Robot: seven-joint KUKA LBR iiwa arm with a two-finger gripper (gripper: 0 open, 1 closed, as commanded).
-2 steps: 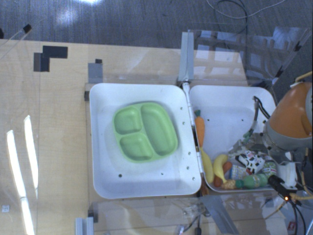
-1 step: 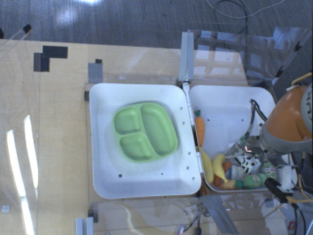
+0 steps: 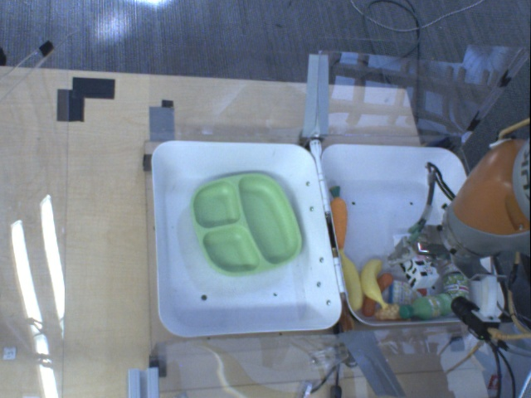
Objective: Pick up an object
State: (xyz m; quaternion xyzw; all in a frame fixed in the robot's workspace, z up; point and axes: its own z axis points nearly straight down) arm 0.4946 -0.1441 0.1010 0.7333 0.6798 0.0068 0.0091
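Pincer [image 3: 417,259] of mine hangs low over the near right corner of the right bin [image 3: 382,172]; whether it is apart, together or clamped on anything, I cannot tell from this angle. My grey wrist and its orange band [image 3: 494,193] lean in from the right edge, cutting off that side of the bin, with a black cable looping up beside them.

Just beneath the pincer lies a black-and-white cow toy [image 3: 417,274], pressed among the clutter. Beside it sit a green bottle-shaped piece [image 3: 427,307] along the front wall, a yellow banana [image 3: 372,281] standing at a tilt, and a second yellow piece [image 3: 352,280] against the divider. A carrot [image 3: 338,219] lies along that same divider, farther back, well apart from the pile.

Across the divider, the left bin [image 3: 174,247] bears a green sectioned plate [image 3: 246,221], lying flat near its middle. Both bins rest on a pale wooden bench [image 3: 75,247].
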